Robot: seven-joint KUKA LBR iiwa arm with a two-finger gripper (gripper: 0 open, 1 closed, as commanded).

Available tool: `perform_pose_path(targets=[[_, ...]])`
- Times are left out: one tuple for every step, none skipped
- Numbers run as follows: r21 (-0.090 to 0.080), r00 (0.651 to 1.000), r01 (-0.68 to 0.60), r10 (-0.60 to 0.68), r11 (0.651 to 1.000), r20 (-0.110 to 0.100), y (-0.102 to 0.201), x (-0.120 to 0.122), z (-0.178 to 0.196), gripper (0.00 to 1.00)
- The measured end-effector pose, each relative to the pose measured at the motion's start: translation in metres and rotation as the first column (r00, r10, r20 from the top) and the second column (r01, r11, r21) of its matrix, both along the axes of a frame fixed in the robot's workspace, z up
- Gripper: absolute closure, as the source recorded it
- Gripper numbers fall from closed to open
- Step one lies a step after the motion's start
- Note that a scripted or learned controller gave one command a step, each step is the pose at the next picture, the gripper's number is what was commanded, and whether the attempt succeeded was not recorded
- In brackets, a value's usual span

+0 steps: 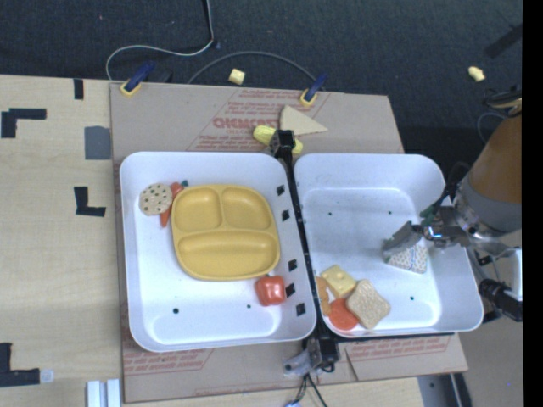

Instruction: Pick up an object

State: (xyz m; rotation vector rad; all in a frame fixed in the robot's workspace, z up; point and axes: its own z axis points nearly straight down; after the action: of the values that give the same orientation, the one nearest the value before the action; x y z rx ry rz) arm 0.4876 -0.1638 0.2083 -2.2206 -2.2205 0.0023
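In the right bin [373,172], the gripper [405,242] sits low by the right wall with a pale wedge-shaped piece [411,258] touching just beneath its tip, though its grip cannot be told.

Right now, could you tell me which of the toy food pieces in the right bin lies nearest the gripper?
The pale speckled wedge lies right at the gripper. The yellow cheese block, the tan cracker and the red piece cluster apart at the bin's front-left corner.
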Motion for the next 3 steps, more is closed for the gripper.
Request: perform_pose_path(targets=[[0.004,1.000,-0.007,0.007,1.000,-0.006,0.073,0.022,-0.106,0.00],[-0.002,1.000,0.000,0.000,1.000,0.003,0.026,0.060,-0.097,0.00],[-0.006,1.000,-0.001,0.001,1.000,0.016,-0.006,0.101,0.024,0.00]])
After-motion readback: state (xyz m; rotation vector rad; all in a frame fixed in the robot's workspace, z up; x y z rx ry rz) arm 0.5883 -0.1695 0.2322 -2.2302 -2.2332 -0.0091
